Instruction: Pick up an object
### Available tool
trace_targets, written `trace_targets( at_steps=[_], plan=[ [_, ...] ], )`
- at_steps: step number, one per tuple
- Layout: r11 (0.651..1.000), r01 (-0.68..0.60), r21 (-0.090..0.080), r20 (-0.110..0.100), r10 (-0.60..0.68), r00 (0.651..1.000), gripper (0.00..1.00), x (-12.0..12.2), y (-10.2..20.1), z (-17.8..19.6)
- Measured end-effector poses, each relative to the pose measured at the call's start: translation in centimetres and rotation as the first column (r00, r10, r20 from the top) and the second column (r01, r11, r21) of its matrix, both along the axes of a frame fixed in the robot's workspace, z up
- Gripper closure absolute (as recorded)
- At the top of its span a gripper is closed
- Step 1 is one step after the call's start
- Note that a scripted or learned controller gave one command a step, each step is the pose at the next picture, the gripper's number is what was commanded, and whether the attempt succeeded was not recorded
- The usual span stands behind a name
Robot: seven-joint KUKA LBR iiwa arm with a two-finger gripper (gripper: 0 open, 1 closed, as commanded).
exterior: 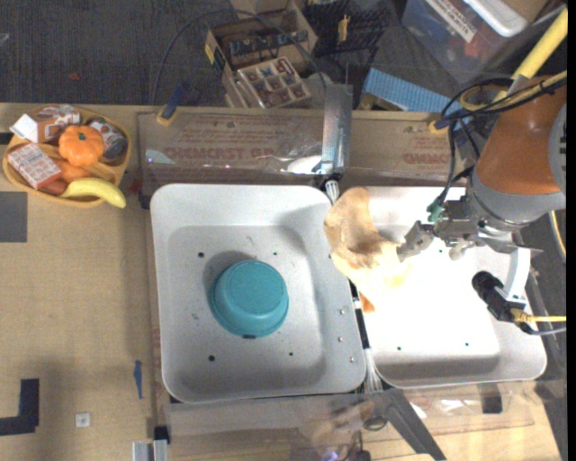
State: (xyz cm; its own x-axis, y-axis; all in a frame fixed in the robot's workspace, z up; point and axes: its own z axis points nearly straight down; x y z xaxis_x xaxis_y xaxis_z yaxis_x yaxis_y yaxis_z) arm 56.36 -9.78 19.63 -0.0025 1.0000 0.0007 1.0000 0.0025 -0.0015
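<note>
The tan cloth (358, 234) lies bunched against the left wall of the right bin (468, 360), just left of the tool (416, 241). Whether the tool is apart or together, I cannot tell; its tip points leftward at the cloth's edge.

A tan desk (72, 297) carries two white bins side by side, the left bin (171, 225) and the right bin (522, 360). Behind them runs a brown cardboard wall (234, 140). Beyond it lies dark carpet (90, 45) with a wooden crate (265, 58) and blue boxes (468, 22).
</note>
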Motion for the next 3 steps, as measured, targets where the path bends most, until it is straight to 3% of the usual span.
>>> trace_targets(
  at_steps=[1, 2, 3],
  plan=[
    [0.980, -0.200, -0.003, 0.010, 0.200, 0.980, 0.00, 5.8, -0.6, -9.9],
    [0.958, -0.288, -0.007, 0.017, 0.288, 0.957, 0.00, 7.7, -0.8, -10.3],
    [0.958, -0.286, -0.007, 0.024, 0.286, 0.958, 1.00, 7.9, -0.8, -9.1]
  ],
)
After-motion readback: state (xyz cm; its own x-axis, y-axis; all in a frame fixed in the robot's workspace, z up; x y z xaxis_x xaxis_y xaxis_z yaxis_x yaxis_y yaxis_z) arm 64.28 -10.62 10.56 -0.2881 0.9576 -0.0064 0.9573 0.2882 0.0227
